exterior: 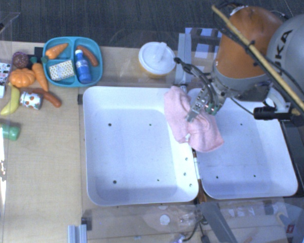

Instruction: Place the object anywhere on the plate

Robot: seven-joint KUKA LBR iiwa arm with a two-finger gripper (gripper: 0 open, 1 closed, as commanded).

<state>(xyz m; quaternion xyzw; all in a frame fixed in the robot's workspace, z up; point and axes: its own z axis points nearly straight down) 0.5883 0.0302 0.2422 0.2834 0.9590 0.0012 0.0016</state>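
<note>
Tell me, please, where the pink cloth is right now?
In the camera view, the pink cloth drapes over the seam between the two white bins, near their far edge, with the gripper right at it.

The arm (273, 44) enters from the right side of the camera view and extends toward the centre. Its grey outer link lies at the upper right; the orange band (243, 39) sits directly above the wrist. Below the band, the wrist angles downward and to the left. The gripper (198, 110) points down and left, at the junction of the two bins. Cables run along the wrist housing.
</note>
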